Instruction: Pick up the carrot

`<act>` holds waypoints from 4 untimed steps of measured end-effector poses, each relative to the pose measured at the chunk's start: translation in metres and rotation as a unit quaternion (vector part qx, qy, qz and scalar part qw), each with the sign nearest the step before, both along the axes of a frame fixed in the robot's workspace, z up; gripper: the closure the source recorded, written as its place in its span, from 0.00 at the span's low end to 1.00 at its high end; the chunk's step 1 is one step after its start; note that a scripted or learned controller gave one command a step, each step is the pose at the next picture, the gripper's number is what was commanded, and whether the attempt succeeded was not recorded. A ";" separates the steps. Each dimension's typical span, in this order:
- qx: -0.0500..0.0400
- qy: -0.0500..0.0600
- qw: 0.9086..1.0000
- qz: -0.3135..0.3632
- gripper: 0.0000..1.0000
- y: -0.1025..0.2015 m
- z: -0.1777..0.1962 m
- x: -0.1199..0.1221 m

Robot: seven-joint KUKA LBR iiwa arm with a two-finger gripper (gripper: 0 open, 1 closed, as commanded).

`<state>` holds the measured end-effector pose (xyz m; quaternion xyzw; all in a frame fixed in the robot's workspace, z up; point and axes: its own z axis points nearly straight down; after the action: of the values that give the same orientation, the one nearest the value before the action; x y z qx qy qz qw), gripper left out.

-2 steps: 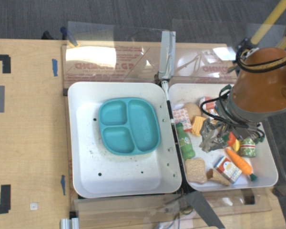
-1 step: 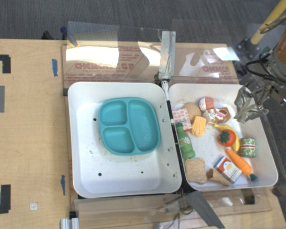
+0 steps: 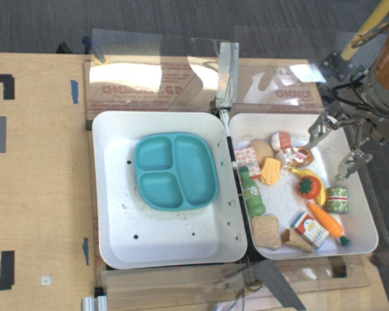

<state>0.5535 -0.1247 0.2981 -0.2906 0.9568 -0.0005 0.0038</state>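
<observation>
The carrot (image 3: pixel 326 219) is orange with a green stub at its lower right end. It lies slantwise near the front right of the right bin (image 3: pixel 363 238), between a small juice carton (image 3: pixel 309 230) and a green-labelled can (image 3: pixel 337 201). My gripper (image 3: pixel 333 149) hovers over the back right part of that bin, well behind the carrot. Its two metal fingers (image 3: pixel 318 131) are spread open, with nothing between them.
The right bin also holds a tomato (image 3: pixel 308 186), a banana (image 3: pixel 303 172), a red-white can (image 3: pixel 282 140), a yellow cracker (image 3: pixel 270 171), a green bottle (image 3: pixel 251 191) and bread slices (image 3: pixel 267 230). A teal divided plate (image 3: pixel 176 171) lies in the left bin (image 3: pixel 110 225).
</observation>
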 end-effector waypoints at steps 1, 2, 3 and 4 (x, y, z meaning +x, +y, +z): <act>0.003 0.011 0.999 0.042 0.00 0.004 -0.169 -0.002; -0.003 -0.006 0.998 0.064 0.00 -0.047 -0.204 -0.054; -0.008 -0.008 0.995 0.103 0.00 -0.004 -0.202 -0.056; -0.004 -0.009 0.990 0.141 0.00 -0.009 -0.204 -0.061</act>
<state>0.4922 -0.1340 0.0941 -0.4230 0.9061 -0.0064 0.0113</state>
